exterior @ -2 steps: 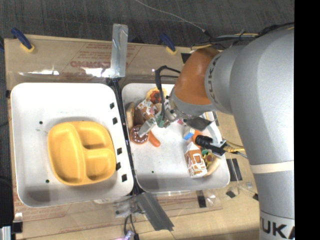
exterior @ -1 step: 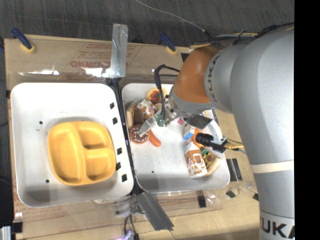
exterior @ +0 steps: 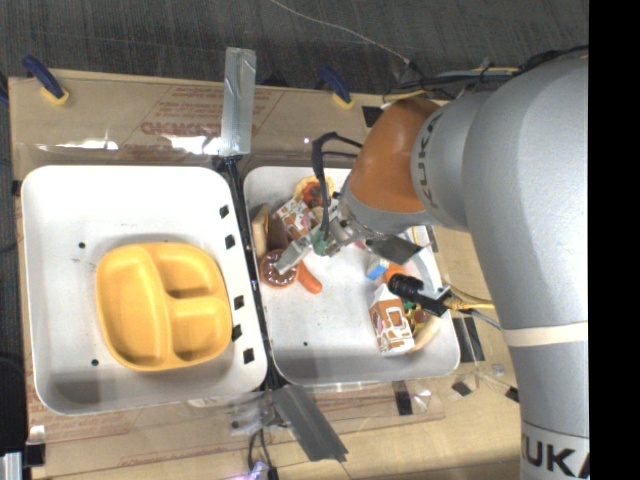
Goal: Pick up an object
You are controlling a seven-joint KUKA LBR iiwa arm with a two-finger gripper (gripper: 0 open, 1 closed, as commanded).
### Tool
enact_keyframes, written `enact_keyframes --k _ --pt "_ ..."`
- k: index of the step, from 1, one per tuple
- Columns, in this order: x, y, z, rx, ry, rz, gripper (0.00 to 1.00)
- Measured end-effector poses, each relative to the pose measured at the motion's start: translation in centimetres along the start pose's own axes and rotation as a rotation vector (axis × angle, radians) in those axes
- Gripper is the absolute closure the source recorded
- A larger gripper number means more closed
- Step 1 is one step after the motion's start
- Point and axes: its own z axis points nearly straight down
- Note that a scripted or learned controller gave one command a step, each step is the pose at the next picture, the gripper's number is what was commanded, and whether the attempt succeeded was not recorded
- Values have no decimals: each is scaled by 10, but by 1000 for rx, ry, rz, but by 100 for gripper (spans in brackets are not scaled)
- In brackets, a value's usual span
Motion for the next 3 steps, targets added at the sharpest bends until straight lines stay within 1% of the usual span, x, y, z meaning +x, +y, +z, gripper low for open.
enact_keyframes --k 1,2,3 --pt "11 -28 10 23 10 235 0" --pt "13 -27 1 26 16 227 100" --pt "34 20 -117 25 15 195 100"
